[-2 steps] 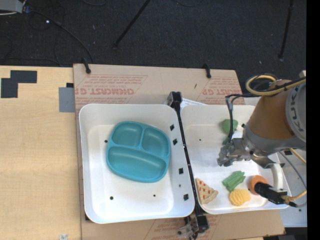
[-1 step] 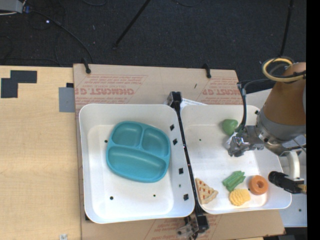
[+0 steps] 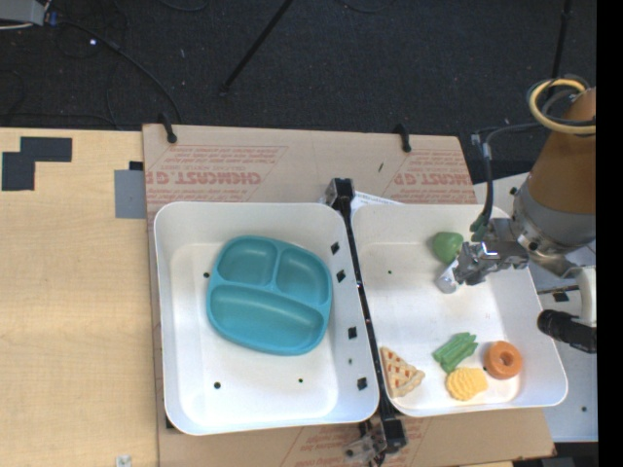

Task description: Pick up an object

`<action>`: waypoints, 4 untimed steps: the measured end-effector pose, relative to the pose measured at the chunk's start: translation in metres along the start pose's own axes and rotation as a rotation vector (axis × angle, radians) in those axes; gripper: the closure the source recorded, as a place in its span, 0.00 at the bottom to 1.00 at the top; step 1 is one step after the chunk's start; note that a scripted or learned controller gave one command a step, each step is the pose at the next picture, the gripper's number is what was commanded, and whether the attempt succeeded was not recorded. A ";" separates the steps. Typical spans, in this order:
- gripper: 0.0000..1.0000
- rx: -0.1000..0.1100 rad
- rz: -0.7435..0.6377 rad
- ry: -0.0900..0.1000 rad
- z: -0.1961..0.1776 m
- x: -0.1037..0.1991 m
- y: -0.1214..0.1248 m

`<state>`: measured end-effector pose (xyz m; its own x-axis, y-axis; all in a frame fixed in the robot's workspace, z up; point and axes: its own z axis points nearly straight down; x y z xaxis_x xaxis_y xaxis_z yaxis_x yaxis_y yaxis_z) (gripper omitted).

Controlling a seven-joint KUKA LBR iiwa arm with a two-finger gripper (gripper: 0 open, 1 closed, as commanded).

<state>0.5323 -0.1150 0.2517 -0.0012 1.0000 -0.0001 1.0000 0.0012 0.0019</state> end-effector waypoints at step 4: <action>1.00 0.005 -0.004 0.000 0.002 0.204 0.011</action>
